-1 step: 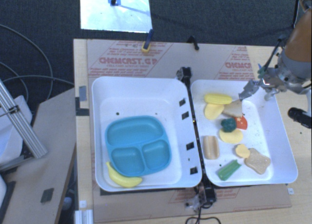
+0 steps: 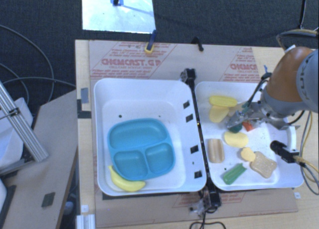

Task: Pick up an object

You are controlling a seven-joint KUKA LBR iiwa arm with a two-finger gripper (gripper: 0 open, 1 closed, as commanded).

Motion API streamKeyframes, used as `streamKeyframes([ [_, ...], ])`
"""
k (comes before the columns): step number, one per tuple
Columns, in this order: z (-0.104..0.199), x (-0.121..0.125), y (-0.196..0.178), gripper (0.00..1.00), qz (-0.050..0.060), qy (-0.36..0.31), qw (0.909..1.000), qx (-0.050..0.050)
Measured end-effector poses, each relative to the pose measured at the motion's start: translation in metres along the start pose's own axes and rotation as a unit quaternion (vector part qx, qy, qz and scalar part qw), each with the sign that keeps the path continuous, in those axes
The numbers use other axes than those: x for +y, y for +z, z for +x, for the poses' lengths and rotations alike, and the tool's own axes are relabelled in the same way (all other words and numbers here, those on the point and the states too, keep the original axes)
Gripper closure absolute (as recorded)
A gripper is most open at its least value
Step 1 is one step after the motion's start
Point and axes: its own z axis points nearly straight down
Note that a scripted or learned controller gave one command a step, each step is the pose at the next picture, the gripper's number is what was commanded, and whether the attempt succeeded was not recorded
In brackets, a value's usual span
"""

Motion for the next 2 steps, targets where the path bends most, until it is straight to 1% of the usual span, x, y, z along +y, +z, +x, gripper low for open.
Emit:
streamKeyframes([
  [1, 0.003, 0.002, -0.006, 1.0, 0.001, -0.003, 1.0, -0.001],
  [2, 0.063, 0.082, 0.015, 1.0, 0.0, -0.002, 1.0, -0.003],
])
